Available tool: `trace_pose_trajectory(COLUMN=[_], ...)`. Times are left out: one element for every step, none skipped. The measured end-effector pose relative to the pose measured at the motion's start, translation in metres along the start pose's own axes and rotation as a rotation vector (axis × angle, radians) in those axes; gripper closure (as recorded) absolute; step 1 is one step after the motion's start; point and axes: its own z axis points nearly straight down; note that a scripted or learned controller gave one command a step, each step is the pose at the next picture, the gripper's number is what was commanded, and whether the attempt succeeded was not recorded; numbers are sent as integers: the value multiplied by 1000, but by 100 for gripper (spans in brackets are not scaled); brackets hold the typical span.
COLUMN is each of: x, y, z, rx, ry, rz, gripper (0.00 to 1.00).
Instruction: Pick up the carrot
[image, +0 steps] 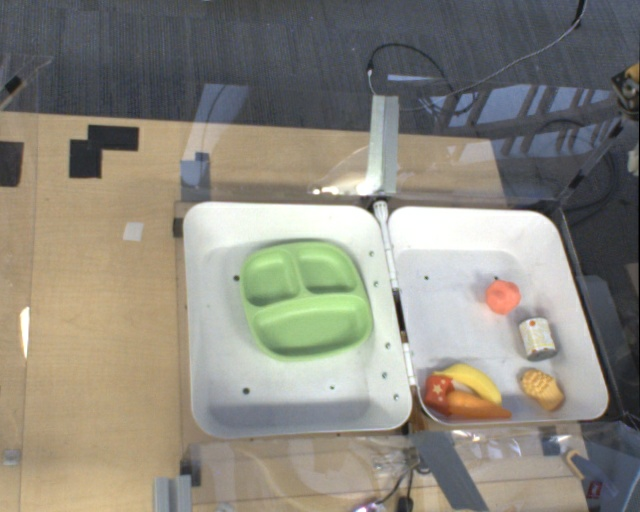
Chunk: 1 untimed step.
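Note:
The carrot (476, 406) is an orange, tapered piece lying flat at the front edge of the right bin (470, 250), near its front-left corner. It points to the right. A yellow banana (470, 381) lies just behind it and touches it. A red strawberry-like fruit (438, 388) sits against its left end.
The left bin (215, 390) holds a green divided plate (305, 298). In the right bin also lie an orange-red round fruit (503, 295), a small can (538, 338) and a yellow-brown bread-like piece (541, 389). A metal post (383, 145) stands behind the divider between the bins.

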Motion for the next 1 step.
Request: trace_pose_trajectory(x=[-28], y=[-20], z=[46], rx=[-4], ry=[5], rz=[-248], gripper=[100])
